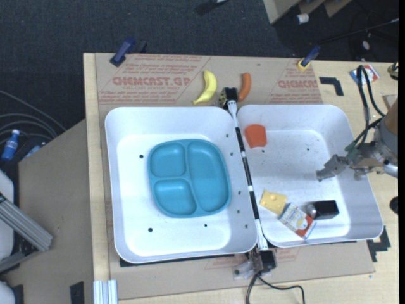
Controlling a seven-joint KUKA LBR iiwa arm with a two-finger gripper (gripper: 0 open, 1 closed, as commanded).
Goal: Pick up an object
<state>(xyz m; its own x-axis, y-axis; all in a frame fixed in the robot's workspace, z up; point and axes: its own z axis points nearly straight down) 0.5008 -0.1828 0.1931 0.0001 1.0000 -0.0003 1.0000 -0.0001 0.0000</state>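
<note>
The right bin point(342, 122) holds an orange-red block point(255, 135) near its back left corner. Along its front lie a yellow wedge point(273, 201), a small printed packet point(295, 220) and a black box point(324, 209). My gripper point(342, 168) hangs over the right side of this bin, above and a little behind the black box, apart from every object. Nothing shows in its grasp. The left bin point(126, 132) carries a blue divided plate point(188, 177).
A toy banana point(205, 87) and an orange carrot-like piece point(244, 86) lie on the bench behind the bins. A black divider strip point(243, 163) runs between the bins. Cables point(366, 97) hang by the arm at the right.
</note>
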